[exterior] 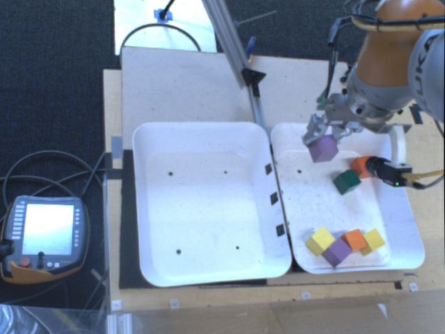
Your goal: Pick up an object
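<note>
My gripper (324,135) hangs over the upper part of the right bin (306,207), and a purple cube (323,148) sits between its fingers, lifted off the bin floor. Below and to the right lie a green cube (346,181) and an orange cube (360,164). Along the bin's front sits a cluster: a yellow cube (320,241), a purple cube (337,252), an orange cube (354,239) and a second yellow cube (373,241).
The left bin (201,200) stands beside the right one. A metal pole (229,30) slants down toward the gap between the bins. A teach pendant (42,239) lies off the bench at left. A black cable fitting (389,171) sits near the orange cube.
</note>
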### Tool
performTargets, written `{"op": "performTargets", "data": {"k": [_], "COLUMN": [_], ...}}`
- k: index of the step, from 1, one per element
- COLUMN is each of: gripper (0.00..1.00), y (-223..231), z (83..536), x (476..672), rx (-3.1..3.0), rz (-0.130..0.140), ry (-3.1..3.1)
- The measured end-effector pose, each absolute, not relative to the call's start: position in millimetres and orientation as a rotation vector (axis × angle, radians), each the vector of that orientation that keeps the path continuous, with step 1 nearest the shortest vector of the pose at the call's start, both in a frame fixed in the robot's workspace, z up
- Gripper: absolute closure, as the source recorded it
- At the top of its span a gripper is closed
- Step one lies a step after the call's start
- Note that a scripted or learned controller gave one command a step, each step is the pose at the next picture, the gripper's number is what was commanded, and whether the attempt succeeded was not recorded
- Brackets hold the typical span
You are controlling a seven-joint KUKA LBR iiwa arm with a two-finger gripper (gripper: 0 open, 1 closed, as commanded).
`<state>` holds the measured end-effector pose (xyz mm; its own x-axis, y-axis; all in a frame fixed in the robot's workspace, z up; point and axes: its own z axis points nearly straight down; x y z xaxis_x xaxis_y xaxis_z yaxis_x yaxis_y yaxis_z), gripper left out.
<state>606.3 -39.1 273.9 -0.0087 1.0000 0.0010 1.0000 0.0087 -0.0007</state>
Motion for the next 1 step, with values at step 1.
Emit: {"op": "performTargets", "data": {"k": [1], "gripper": [1.00], "y": [16.8], "z": [273.5], "x": [593.8], "rx": [-2.208], "rz": [-0.001], "ry": [-2.232]}}
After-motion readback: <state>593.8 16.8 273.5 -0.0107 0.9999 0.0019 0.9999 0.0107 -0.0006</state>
